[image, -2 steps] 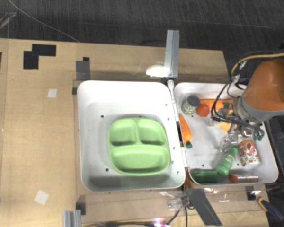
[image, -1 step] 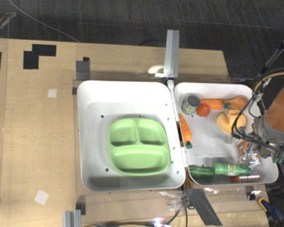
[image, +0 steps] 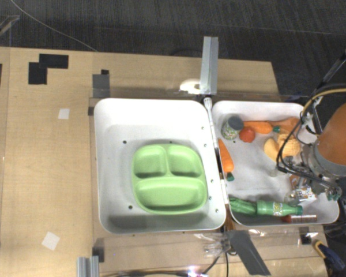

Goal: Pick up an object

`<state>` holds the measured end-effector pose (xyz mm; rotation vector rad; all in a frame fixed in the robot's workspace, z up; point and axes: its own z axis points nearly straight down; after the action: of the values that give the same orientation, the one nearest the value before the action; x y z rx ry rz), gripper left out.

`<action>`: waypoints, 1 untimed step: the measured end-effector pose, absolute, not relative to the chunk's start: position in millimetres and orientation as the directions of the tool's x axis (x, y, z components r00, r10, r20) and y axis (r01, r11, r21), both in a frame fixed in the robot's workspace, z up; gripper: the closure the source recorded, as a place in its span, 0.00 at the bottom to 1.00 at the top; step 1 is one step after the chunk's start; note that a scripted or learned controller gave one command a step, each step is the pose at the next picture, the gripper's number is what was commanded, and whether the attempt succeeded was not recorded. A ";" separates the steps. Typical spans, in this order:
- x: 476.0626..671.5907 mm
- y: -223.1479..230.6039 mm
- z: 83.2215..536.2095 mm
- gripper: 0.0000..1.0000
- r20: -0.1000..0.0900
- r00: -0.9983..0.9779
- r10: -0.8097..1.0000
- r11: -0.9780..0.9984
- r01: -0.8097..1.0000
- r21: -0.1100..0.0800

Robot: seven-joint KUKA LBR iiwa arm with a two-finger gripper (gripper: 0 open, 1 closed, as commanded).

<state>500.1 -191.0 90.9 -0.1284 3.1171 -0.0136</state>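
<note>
— Nearest the lens, what is seen?
— Grey arm (image: 334,149) with its orange band is seen at the right edge of the frame, hung over the right bin (image: 251,172). The gripper (image: 303,190) is found below the band, at the lower right, among cables.
— Is anything held?
— That cannot be told; the tool's state is hidden by wiring and blur.
— Which object is best placed?
— The green bottle (image: 265,207), it is judged. It is laid along the bin's lower wall, its long axis running left to right, red cap toward the gripper.
— And its bearing from the tool?
— Just below and to the left, near. The yellow piece (image: 272,149) is set above and left.
— And the left bin (image: 109,154)?
— A green divided plate (image: 169,178) is borne there, well apart.
</note>
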 end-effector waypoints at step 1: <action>499.5 -200.1 91.1 0.00 -0.025 -0.987 -0.157 0.988 -0.156 -0.009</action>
<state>499.5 -200.1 91.1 -0.2445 3.1058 -0.0111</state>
